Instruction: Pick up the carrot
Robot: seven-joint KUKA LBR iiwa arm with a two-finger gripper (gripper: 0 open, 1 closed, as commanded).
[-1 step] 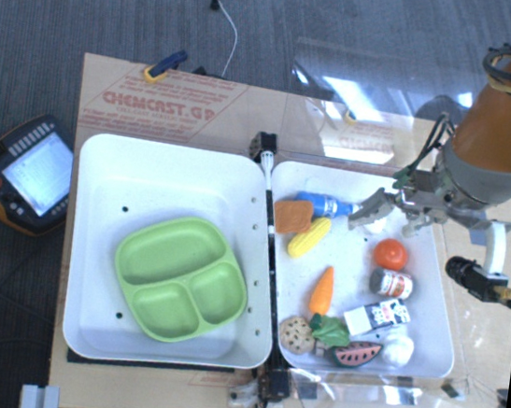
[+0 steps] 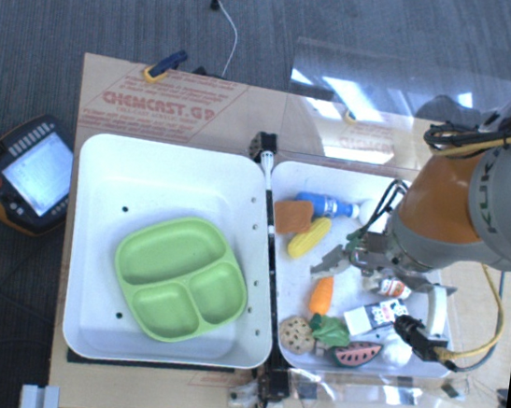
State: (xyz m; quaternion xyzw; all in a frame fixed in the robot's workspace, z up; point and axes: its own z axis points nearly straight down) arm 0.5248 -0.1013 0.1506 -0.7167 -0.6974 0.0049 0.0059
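Orange carrot (image 2: 321, 295) is lying in the right bin (image 2: 279, 249), roughly mid-bin, long axis running near-far, green top (image 2: 328, 331) at the near end. I'm hovering my gripper (image 2: 332, 260) just above and slightly beyond its far tip; the fingers (image 2: 325, 256) are reading as spread open with nothing between them, though the angle is making that hard to confirm. Clutter is crowding the target: yellow banana-like piece (image 2: 308, 237) and brown bread slice (image 2: 292, 217) sitting just beyond it, blue bottle (image 2: 328, 205) further back, cookie (image 2: 295, 333) and watermelon slice (image 2: 355, 353) sitting near the leafy end. The left bin (image 2: 92, 223) is holding the green divided plate (image 2: 181, 277), well apart from all this. To do the grasp well, I'm thinking: shift toward the near side so I'm centring over the carrot's thick middle, not its tip; rotate the wrist so the fingers are straddling the short axis; descend straight, staying off the banana piece and the bin divider; close only once both pads are flanking the body. Tapered shape is likely slipping if I'm pinching too close to the narrow end.
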